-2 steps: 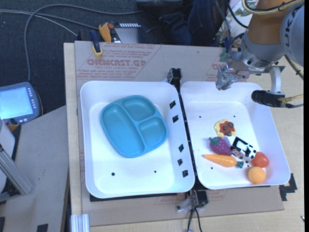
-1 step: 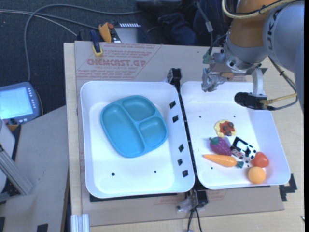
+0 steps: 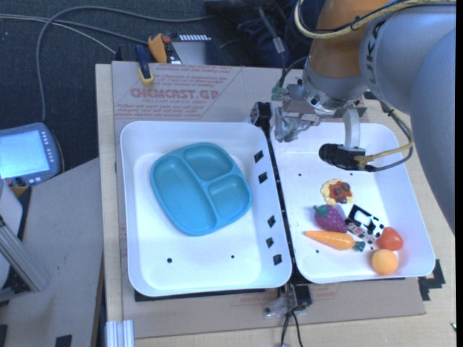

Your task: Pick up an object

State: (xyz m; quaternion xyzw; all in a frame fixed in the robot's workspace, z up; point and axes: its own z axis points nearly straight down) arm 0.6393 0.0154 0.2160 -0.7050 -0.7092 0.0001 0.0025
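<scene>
Nothing is picked yet — the pincer, its grip impossible to tell, hangs at the right bin's ten o'clock corner — toys lie at five o'clock.

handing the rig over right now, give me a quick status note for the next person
Gripper: above the divider at the far end of the bins, nothing visibly between its fingers; open or shut can't be read.
Right bin: pizza slice, purple grapes, carrot, black-and-white toy, tomato and orange, clustered at its near side.
Left bin: blue divided plate.
Done: nothing picked yet.
Left: descend on one item, grasp, lift.
</scene>
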